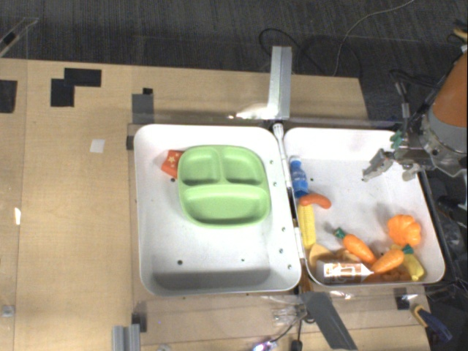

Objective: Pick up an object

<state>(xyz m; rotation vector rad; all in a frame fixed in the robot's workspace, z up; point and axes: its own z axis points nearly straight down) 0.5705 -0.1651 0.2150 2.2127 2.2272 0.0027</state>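
My gripper point(390, 168) hangs over the upper right part of the right bin point(351, 148), its fingers spread open with nothing between them. Below it in this bin lie an orange pepper point(404, 230), two carrots point(357, 247) point(388, 262) and a brown bottle with a white label point(344, 270). Along the bin's left wall sit a blue bottle point(296, 175), a red sausage point(314, 200) and a yellow corn cob point(307, 226). All of these lie apart from the gripper.
The left bin point(168, 254) holds a green divided plate point(223, 183) with a red piece point(170, 164) at its upper left corner. A metal post point(281, 82) stands behind the bins. The arm's orange band point(452, 97) is at the right edge.
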